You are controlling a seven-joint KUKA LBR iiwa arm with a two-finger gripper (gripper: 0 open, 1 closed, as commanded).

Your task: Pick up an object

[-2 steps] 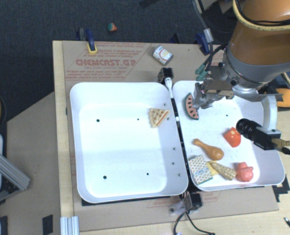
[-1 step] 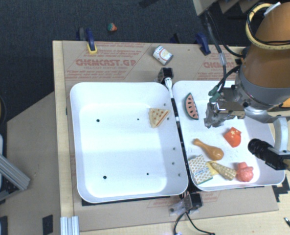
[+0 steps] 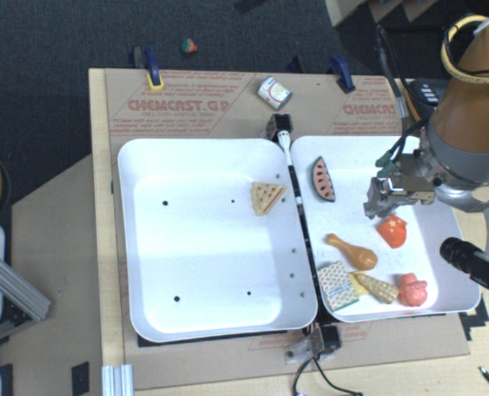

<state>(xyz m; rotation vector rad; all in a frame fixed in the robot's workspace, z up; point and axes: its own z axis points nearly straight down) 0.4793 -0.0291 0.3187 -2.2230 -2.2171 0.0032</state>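
A slanted overhead look at a wooden surface (image 3: 228,97) carrying 2 shallow white bins side by side. Described from the near edge toward the far edge.

Nearest, at about 5 o'clock in the frame, the right bin (image 3: 442,304) holds a cluster along its front wall: a patterned square cracker (image 3: 336,285), a waffle cone piece (image 3: 376,286) touching it, and a pink toy (image 3: 411,289) just beside the cone. A little farther back lies a tan drumstick (image 3: 353,252). At 3 o'clock sits a red pepper-like toy (image 3: 392,231), the likeliest target.

The gripper (image 3: 384,203) hangs just above and touching the far-left side of that red toy; its dark metal parts blur together, so I cannot tell its state, and nothing is visibly held. The grey arm (image 3: 467,130) enters from the right.

Farther back, a watermelon slice (image 3: 323,179) lies near the bin's left wall. In the left bin (image 3: 145,246), a tan wedge (image 3: 266,196) rests at 2 o'clock. Beyond both bins, a small white carton (image 3: 274,92) sits on the surface.

To grasp well, I judge the gripper should centre over the red toy, shifting slightly toward 5 o'clock, before closing, then lift straight up to avoid nudging the drumstick.
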